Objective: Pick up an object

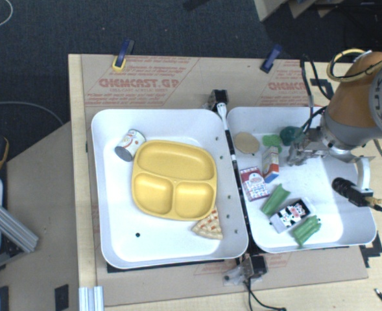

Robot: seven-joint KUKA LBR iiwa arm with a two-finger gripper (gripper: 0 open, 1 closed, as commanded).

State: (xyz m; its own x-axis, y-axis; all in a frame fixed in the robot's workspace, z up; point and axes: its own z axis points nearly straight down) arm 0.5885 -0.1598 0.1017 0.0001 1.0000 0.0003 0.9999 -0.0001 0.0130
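Grey arm's two-finger gripper [299, 153] low in the right shallow white bin [353, 229], open or closed impossible to tell, just beside a dark green round object [288, 135], yellow divided plastic tray [174, 179] in the left white bin [109, 193]

We see two shallow white plastic bins: the left bin [106, 173] and the right bin [346, 225]. In the left one, the divided plastic tray [174, 179] is plain yellow, and the flat pizza-slice toy [209, 226] near it is orange-yellow with small red spots. The little white cup [130, 144] has a grey opening. In the right bin, the small card box [254, 182] is red with a checked pattern, and the two soft blocks [275, 199] [306, 230] are green. The arm's band [356, 96] is orange.
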